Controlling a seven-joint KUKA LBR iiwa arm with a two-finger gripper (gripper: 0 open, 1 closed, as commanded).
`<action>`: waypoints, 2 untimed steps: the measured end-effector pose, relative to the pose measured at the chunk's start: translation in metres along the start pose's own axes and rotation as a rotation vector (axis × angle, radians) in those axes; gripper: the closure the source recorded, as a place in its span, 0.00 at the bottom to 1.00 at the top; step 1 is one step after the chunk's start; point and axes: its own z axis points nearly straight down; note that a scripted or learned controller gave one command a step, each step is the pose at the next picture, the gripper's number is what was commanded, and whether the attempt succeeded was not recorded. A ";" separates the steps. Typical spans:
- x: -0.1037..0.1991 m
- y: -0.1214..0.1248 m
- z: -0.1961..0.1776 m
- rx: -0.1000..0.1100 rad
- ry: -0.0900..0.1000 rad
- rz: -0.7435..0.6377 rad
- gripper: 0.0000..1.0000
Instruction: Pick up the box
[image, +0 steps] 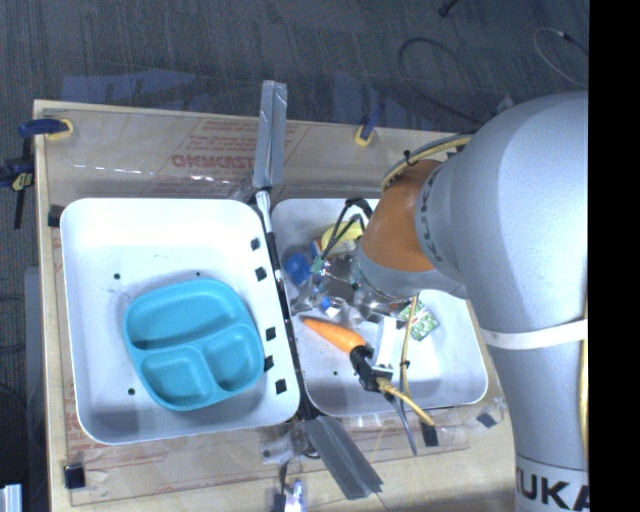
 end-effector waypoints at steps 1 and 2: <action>0.000 0.000 -0.009 0.002 0.000 -0.003 1.00; 0.062 -0.043 -0.100 0.000 0.000 -0.120 1.00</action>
